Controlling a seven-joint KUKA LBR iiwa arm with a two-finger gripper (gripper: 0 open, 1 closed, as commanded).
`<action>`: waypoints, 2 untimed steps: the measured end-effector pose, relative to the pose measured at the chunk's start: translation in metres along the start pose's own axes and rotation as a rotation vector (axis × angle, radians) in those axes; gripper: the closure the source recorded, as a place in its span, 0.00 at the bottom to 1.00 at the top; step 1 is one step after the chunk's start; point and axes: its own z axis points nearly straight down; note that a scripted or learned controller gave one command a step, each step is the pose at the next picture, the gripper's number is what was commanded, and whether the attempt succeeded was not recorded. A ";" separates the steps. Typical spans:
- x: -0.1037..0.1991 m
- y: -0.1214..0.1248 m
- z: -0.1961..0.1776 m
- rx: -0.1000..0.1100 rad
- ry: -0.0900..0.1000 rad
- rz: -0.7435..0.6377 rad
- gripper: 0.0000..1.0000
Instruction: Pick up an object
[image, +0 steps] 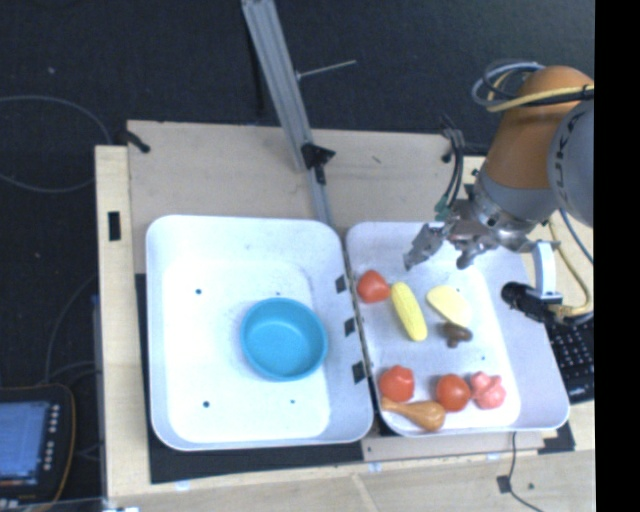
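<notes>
The gripper (442, 248) hangs with its fingers spread and nothing between them over the far end of the right bin (530, 385). That bin holds seven toys: three red ones (373, 287), a corn cob (408, 310), a yellow wedge (447, 303), a pink piece (488, 390) and a tan pear (420, 412). The left bin (180, 400) holds one blue bowl (284, 339).

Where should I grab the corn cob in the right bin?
Grip the corn cob across its narrow middle, coming straight down from above. It lies flat, long axis running near-far, with free space on both long sides between the tomato and the yellow wedge.
</notes>
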 end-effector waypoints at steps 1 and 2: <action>0.000 0.004 0.063 0.001 -0.001 0.004 0.00; -0.005 0.006 0.110 -0.012 -0.007 0.008 0.00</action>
